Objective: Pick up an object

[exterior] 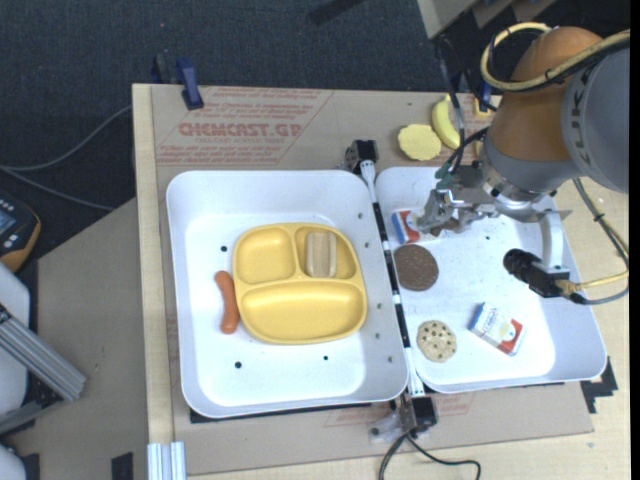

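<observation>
My gripper (438,213) hangs low over the upper left part of the right bin (570,363). Just to its left lies a small red, white and blue packet (403,226), against the bin's left wall. A dark brown round cookie (415,267) lies a little below the gripper. Further toward the front sit a chocolate-chip cookie (436,340) and a second red and white packet (497,328). The view is too coarse to tell whether anything is in the gripper.
The left bin (200,368) holds a yellow divided plate (300,308) with a tan piece (320,253) in one compartment, and a sausage (228,301) beside it. A yellow banana (446,120) and a yellow disc (419,142) lie on the bench behind the right bin.
</observation>
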